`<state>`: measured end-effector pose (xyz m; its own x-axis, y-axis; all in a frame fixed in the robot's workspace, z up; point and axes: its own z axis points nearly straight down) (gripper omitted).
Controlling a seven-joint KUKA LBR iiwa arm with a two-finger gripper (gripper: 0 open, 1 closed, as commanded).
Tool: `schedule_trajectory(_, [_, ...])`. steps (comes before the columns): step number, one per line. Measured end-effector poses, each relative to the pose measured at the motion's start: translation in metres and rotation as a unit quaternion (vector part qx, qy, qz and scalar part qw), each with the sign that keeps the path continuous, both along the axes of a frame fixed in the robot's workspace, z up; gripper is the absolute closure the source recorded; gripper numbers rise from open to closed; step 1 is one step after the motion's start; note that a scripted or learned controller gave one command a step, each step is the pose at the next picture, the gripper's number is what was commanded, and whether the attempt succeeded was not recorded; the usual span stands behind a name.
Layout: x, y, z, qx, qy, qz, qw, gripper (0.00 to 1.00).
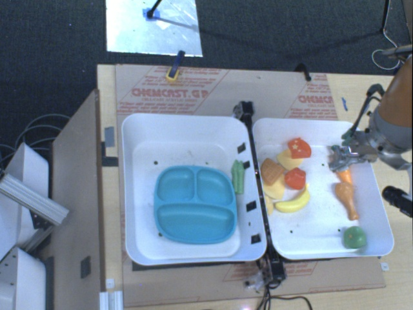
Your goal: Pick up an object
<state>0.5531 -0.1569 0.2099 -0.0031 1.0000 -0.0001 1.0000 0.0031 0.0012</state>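
Dark carpet surrounds a pale bench (77, 173) carrying two white bins side by side. By my reading the task's thing is the carrot (345, 176), a small orange piece in the right bin (374, 237), close to its right wall and about midway between far and near edges. The gripper (342, 160) hangs right over the carrot's far end, metal tip at or just above it; whether the claw is wide, narrow or closed on anything cannot be told, since the tip is small and blurred against the toy.

Just nearer lies a tan drumstick (346, 200), its thin end almost touching the carrot. A green ball (353, 237) sits in the near right corner. Further left is a cluster: a red piece (298, 148) at the far side, a yellow block (289, 160), a second red piece (295, 178), a brown bread slice (271, 171) and a banana (292, 202) nearest. In the left bin (139, 237) rest a blue divided tray (193, 203) and a green stick (238, 176) against the right wall.

To do this step well, I judge the claw should settle centred across the carrot's narrow width, low enough to seat it between the fingers, and keep off the drumstick so that it is not dragged along. A straight lift would then keep the bin wall out of trouble.
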Motion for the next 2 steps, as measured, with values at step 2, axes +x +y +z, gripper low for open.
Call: schedule_trajectory(2, [-0.039, 0.192, -0.027, 0.0021, 0.002, 0.006, 1.0000, 0.00])
